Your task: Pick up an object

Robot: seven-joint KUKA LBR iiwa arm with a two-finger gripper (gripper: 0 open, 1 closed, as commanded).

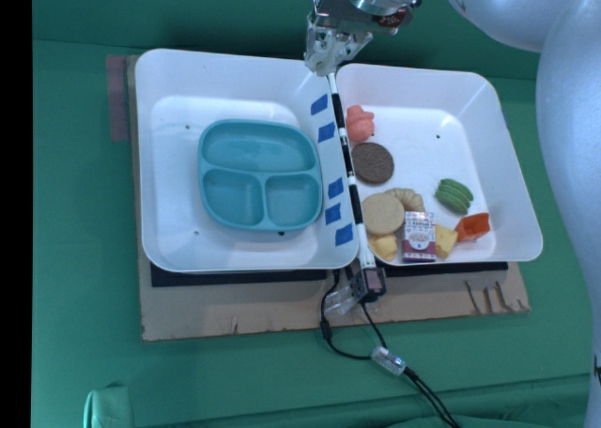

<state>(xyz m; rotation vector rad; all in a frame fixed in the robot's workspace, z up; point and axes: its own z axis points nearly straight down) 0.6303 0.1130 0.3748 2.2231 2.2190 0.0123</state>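
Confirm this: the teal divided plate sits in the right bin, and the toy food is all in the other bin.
Wrong about the bins. The camera view shows the teal divided plate in the left bin, and the toy food all in the right bin.

The left bin point(169, 88) holds a divided tray point(258, 175). Right of that tray, across the shared rims, the right bin point(488, 135) holds a round cookie point(373, 162), a wafer point(383, 213) nearer the camera, a small carton point(419, 236) beside the wafer, and a pea pod point(454, 195) farther right.
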